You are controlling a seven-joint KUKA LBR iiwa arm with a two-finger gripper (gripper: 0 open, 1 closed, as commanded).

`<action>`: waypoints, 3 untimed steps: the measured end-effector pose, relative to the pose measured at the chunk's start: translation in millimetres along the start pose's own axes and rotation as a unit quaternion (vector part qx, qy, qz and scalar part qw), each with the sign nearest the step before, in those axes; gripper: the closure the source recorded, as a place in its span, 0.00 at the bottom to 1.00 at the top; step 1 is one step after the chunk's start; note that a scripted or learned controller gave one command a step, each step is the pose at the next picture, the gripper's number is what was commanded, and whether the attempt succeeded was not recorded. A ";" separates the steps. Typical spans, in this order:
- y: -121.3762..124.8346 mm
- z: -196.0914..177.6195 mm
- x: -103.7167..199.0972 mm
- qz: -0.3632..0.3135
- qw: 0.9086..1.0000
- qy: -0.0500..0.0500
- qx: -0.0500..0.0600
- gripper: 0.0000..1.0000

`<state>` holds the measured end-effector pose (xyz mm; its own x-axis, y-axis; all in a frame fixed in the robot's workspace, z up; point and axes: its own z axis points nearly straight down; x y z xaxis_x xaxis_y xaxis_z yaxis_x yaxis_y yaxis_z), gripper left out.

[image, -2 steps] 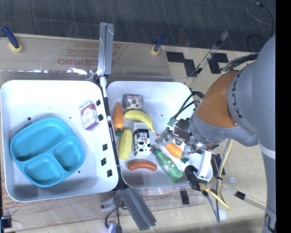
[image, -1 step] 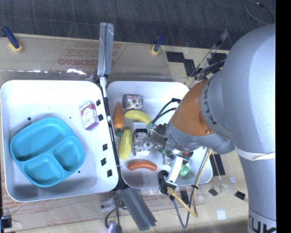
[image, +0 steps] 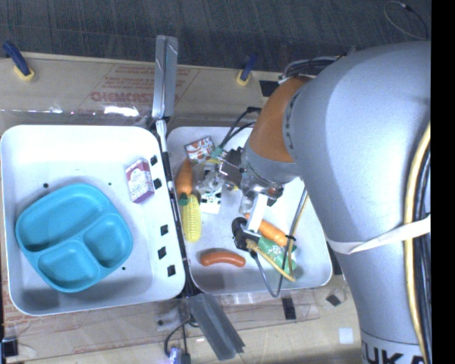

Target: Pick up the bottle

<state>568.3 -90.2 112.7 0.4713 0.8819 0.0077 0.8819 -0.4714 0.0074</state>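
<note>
An orange, bottle-like object lies against the left wall of the right bin, just above a yellow corn cob. My gripper hangs low in the upper middle of that bin, immediately right of the orange object. A small white and green item sits right under the gripper. The grey arm and its orange band cover the right part of the bin.
The right bin also holds a red-and-white packet at the top, a sausage near the front, and a carrot with green leaves. In the left bin are a blue divided plate and a small maroon carton.
</note>
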 end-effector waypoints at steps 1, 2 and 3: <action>-28.1 -54.2 -65.7 0.039 0.999 -0.004 0.006 0.00; -27.8 -35.3 -70.5 0.240 0.971 -0.005 0.006 0.00; -20.7 -83.1 -108.0 0.185 0.983 -0.004 0.005 0.00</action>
<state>498.3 -176.0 194.9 0.7604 0.6495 -0.0005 0.6495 -0.7603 -0.0041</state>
